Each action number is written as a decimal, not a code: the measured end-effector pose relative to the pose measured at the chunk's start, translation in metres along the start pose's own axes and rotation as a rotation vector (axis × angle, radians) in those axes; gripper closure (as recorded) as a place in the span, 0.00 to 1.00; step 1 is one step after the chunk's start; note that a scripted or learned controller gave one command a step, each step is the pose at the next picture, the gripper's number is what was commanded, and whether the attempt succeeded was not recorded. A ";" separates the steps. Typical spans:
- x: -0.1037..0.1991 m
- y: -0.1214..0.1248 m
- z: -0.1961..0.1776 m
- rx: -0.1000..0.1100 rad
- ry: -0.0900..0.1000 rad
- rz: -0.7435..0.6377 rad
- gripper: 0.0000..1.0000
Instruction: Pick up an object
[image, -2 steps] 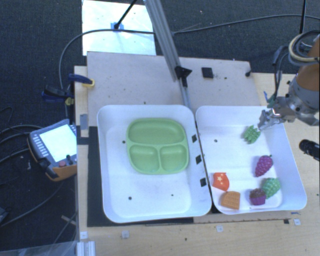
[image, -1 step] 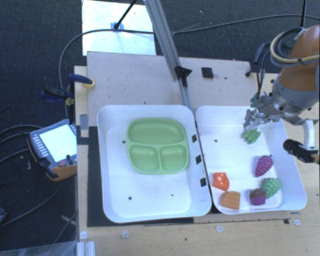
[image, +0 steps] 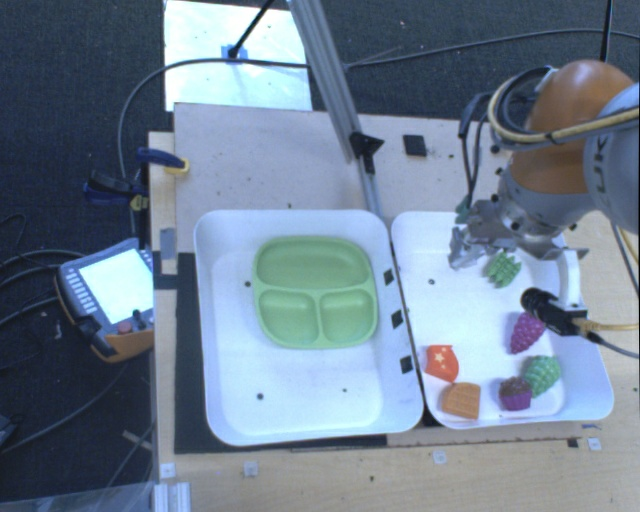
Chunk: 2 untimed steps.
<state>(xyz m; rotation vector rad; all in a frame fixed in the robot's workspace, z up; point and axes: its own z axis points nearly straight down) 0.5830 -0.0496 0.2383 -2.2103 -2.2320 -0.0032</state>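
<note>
I read the gripper (image: 470, 250) as low over the upper part of the right bin (image: 430, 235), its metal tip just left of the green leafy toy (image: 502, 267); whether its fingers are spread or closed I cannot tell, since the wrist hides them, and nothing is visibly held.

The likeliest target is that green toy, lying on the bin floor just beside the tip. I judge it light, rigid moulded plastic, lobed and somewhat slick; the hold should go across its narrow middle, not over the lobed end, where it may squirt out.

Other items in the same bin: a purple grape bunch (image: 526, 331) below it, partly under the black fitting on the arm; a second green cluster (image: 542, 374); a small purple piece (image: 516, 393); an orange block (image: 461, 400); a red piece (image: 442, 361); all are well apart from the target, so approach from the left is unobstructed.

The left bin (image: 225, 330) carries a green divided plate (image: 315, 292); it is well clear of the work area.
</note>
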 end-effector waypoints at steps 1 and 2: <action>0.063 -0.008 -0.003 0.000 0.001 -0.002 1.00; 0.115 -0.012 -0.007 0.000 0.000 -0.001 1.00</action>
